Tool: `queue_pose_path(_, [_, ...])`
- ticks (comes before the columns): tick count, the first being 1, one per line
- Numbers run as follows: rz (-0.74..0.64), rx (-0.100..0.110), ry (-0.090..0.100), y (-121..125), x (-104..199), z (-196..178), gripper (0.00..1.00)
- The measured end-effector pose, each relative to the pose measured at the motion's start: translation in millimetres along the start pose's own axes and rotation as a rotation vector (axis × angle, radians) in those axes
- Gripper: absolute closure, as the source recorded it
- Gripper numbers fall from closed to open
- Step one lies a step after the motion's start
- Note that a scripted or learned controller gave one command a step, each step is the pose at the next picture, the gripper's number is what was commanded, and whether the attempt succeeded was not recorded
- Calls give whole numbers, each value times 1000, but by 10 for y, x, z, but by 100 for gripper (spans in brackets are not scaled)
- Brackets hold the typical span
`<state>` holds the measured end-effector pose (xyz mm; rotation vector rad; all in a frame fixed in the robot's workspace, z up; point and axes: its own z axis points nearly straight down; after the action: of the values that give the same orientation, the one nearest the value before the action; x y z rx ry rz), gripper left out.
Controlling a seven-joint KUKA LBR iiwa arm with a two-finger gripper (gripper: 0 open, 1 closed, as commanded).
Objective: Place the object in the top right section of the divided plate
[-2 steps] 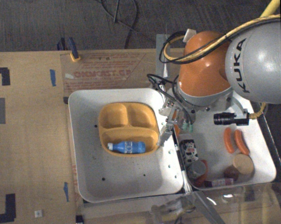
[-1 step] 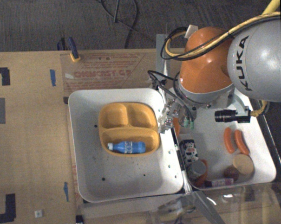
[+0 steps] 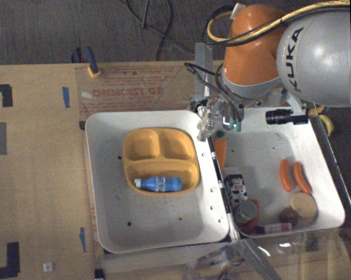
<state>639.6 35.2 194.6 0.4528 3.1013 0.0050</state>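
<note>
A yellow divided plate [image 3: 160,159] lies in the left bin [image 3: 109,215], with two small sections at the top and one long section at the bottom. A blue bottle [image 3: 159,183] lies on its side in the long bottom section. The top right section shows bare yellow. My gripper [image 3: 212,122] hangs over the wall between the two bins, just right of the plate's top right corner. An orange carrot-like object [image 3: 221,153] lies in the right bin directly below the gripper, its upper end reaching up under it. Whether it is held is unclear.
The right bin [image 3: 335,216] holds two orange sausages [image 3: 294,176], a cow-patterned carton [image 3: 237,189], a grey can [image 3: 246,212], a round tan bun [image 3: 304,205] and small dark items along its front edge. Cables and the arm's orange wrist [image 3: 249,43] overhang the back.
</note>
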Motion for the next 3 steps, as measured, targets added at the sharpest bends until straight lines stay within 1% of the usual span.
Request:
queue_pose_path(1, [-186, -1, -3, 149, -68, -592, 100])
queue_pose_path(2, [-317, 2, 3, -876, 402, -315, 100])
queue_pose_path(3, [-21, 1, -1, -617, 637, -2003, 100])
